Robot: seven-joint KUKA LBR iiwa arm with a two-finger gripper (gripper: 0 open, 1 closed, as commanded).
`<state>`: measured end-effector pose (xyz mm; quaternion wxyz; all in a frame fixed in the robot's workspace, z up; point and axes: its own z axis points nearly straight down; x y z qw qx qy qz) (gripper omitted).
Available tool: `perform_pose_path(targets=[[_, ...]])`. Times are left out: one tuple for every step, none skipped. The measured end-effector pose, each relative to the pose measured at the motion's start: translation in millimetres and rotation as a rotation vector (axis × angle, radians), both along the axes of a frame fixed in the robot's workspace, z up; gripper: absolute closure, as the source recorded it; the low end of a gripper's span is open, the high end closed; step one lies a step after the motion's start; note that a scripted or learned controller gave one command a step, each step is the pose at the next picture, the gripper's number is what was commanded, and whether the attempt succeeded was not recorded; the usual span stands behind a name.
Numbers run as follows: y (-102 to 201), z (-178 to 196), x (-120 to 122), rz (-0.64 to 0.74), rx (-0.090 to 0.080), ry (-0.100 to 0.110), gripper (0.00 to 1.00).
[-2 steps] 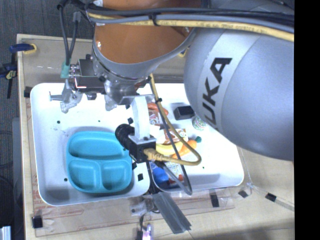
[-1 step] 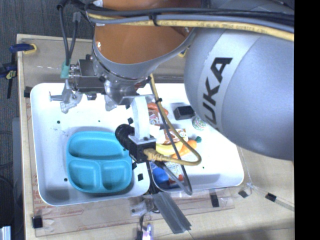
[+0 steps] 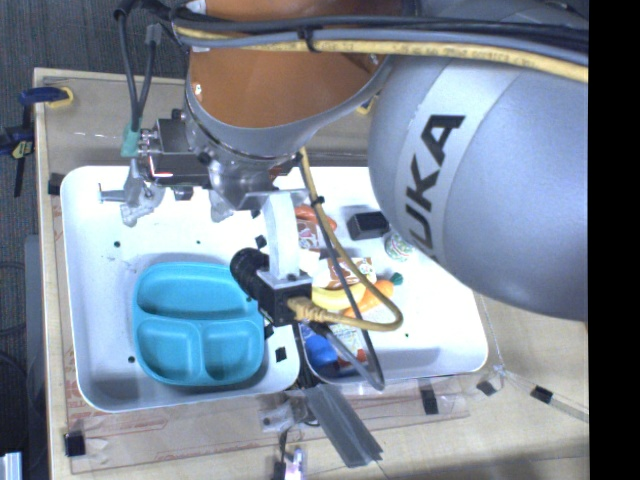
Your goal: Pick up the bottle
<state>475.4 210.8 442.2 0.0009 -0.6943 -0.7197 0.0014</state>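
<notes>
The grey KUKA arm [image 3: 470, 168], lettering up and orange band above the wrist, looms closest to the lens and covers much of the bench [image 3: 520, 418] as it reaches in from the right. At far left, the left bin [image 3: 75, 268] shows bare white floor along its upper end. There the gripper [image 3: 180, 200] hangs with its two metal fingers spread apart and nothing between them. Below it a blue divided tray [image 3: 200, 323] lies flat in the same bin. Across the shared wall, the right bin [image 3: 450, 338] holds a small clutter: a blue object [image 3: 320, 350] near the front rim, a black block [image 3: 365, 223] toward the back, and an orange piece [image 3: 378, 290] between them. Right at the arm's edge is a rounded green-and-white shape that I take for the bottle [image 3: 398, 247].

Most of the bottle sits under the arm, so which way its long axis runs cannot be told from here. What matters for the pick is plain enough: the bottle lies to the right of the gripper, in the other bin and well apart from it, with the black block just beside it. By my reading the gripper must cross the dividing wall before any descent, and the close neighbours could foul a grasp.
</notes>
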Motion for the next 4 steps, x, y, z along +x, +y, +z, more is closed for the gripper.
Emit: perform_pose_path(targets=[[0.0, 0.0, 0.0, 0.000, 0.000, 0.000, 0.00], [-11.7, -26.3, 0.3, 0.146, 0.001, -0.001, 0.00], [-1.6, -253.3, -0.7, -0.309, -0.005, 0.004, 0.00], [-6.9, -159.8, 0.3, -0.767, -0.003, 0.000, 0.00]])
